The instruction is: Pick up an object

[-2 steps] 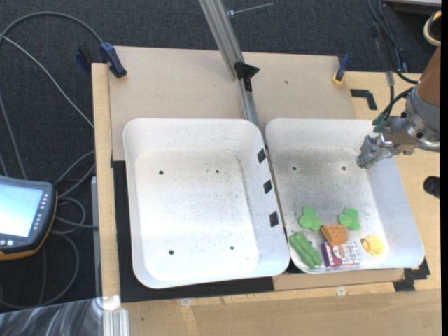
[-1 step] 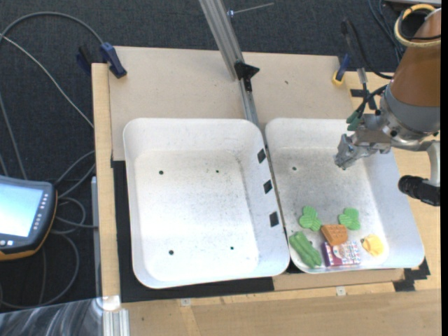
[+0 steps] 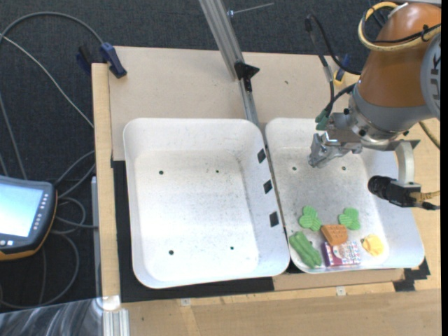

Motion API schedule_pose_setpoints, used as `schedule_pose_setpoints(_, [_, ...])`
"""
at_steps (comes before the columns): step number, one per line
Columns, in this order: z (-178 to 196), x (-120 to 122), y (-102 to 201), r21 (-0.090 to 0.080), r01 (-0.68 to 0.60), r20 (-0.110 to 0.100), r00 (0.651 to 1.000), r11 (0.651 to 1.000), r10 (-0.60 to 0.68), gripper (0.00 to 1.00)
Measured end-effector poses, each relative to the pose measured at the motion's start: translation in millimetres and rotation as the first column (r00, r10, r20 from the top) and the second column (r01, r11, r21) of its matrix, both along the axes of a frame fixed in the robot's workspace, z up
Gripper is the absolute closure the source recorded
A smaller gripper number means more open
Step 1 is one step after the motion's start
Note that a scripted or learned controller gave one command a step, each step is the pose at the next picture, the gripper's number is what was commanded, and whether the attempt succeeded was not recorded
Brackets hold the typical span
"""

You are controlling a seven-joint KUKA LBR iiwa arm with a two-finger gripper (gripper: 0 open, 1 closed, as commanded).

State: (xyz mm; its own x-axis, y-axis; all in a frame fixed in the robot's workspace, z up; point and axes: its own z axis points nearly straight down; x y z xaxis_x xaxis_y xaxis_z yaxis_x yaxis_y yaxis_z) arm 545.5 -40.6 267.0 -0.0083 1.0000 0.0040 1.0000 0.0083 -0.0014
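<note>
My gripper (image 3: pixel 319 154) hangs over the upper middle of the right bin (image 3: pixel 294 135), well above and behind the objects. Nothing shows between its fingers. Several small items lie along the near edge of that bin: a green leafy piece (image 3: pixel 309 220), a second green piece (image 3: pixel 350 218), an orange block (image 3: pixel 334 234), a long green pod-like item (image 3: pixel 304 249), a pink and white packet (image 3: pixel 341 255), and a yellow piece (image 3: pixel 373 245).
The left bin (image 3: pixel 140 142) sits beside the right one, with a low wall between them. A metal pole (image 3: pixel 222 30) slants down to the bins' shared back corner. A handheld pendant (image 3: pixel 21 215) lies off the bench at the left.
</note>
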Motion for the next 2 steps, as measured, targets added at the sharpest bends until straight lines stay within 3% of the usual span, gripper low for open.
schedule_pose_setpoints(2, [0.5, -15.0, 113.2, -0.001, 0.000, -0.001, 1.000, 1.000, 0.000, 1.00])
